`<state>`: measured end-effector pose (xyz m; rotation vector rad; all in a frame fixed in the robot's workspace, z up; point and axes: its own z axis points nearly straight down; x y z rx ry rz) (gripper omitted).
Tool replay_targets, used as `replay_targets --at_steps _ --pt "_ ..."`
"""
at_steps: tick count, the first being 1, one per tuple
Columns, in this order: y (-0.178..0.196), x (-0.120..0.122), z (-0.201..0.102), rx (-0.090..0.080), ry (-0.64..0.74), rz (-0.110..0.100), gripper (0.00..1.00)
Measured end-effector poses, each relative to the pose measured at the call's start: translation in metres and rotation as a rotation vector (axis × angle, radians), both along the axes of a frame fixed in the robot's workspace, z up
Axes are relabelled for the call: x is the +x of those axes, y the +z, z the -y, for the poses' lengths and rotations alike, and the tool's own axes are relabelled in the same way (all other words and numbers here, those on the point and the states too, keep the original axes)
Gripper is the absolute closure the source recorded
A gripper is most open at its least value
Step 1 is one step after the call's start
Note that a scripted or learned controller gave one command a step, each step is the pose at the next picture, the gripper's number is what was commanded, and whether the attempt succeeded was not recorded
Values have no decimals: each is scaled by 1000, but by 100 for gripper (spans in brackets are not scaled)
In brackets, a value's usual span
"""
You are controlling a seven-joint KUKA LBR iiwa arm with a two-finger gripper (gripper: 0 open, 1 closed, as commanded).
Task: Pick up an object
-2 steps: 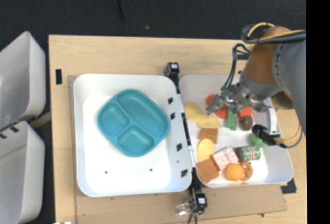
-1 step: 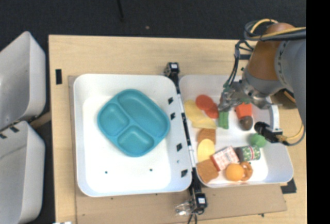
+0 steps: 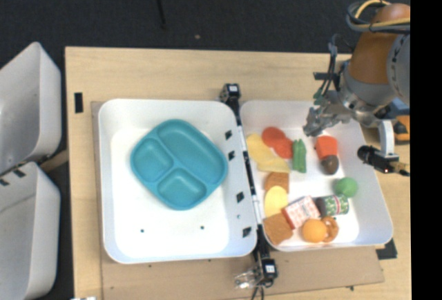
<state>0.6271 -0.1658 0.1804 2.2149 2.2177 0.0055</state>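
My gripper [image 3: 315, 124] hangs over the far part of the right bin [image 3: 366, 222], below the arm's orange band [image 3: 369, 60]. It sits just left of an orange-red block [image 3: 326, 146] and above a green pickle-shaped piece [image 3: 298, 155], with nothing seen held in it. Red slices [image 3: 276, 140] and a yellow piece [image 3: 258, 148] lie to its left. A dark brown ball [image 3: 330, 165] rests under the orange-red block.
Nearer in the right bin lie a green ball [image 3: 347, 186], a small can [image 3: 335, 205], a red-and-white carton [image 3: 300, 211], an orange [image 3: 314, 230] and brown bread pieces [image 3: 277, 228]. The left bin [image 3: 117, 222] holds a blue divided plate [image 3: 179, 162].
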Motion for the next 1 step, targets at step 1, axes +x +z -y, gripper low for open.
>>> replay_targets --at_steps 1 --pt "57 10 7 0 1 1 100"
